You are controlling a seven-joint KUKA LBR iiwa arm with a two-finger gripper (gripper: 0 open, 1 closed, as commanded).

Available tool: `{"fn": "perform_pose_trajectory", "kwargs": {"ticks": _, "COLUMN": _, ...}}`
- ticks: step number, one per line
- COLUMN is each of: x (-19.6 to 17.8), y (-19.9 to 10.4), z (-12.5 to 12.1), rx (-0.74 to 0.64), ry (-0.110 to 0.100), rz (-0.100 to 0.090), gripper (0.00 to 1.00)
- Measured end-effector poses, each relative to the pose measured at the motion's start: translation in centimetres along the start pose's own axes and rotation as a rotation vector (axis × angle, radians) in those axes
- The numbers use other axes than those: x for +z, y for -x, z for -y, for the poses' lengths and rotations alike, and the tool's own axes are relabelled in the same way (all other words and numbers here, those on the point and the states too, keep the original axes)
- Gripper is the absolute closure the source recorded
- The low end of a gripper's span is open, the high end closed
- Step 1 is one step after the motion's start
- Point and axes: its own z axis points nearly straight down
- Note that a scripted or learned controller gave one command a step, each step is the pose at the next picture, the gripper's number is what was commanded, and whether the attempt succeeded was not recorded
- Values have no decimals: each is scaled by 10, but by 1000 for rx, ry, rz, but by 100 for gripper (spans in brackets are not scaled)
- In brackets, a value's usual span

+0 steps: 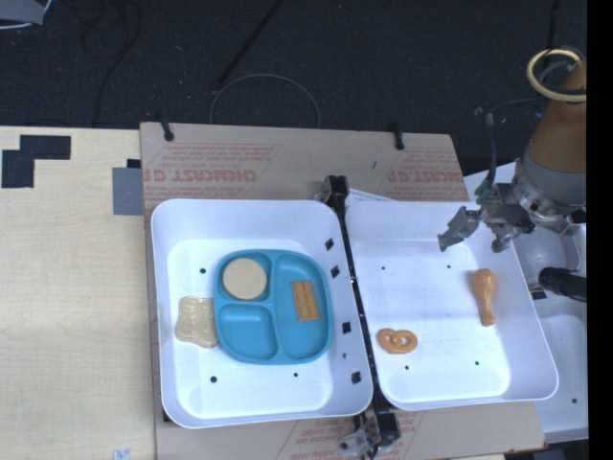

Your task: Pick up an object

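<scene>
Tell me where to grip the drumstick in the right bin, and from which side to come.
Grip the drumstick across its narrow lower shaft, coming straight down from above. It lies flat and nearly upright in the view, thick end up, so the fingers should likely close left to right. The gripper is above it, and the pretzel lies well apart.

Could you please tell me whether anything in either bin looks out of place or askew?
Mildly: the pale toast piece lies on the left bin floor against the blue tray, while the round cracker and the wafer sit in compartments. Nothing looks spilled or damaged.
</scene>
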Motion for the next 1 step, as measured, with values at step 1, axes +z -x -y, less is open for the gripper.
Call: {"fn": "perform_pose_trajectory", "kwargs": {"ticks": 1, "x": -7, "y": 0, "z": -2, "rx": -2, "ry": 12, "rz": 2, "gripper": 0}}
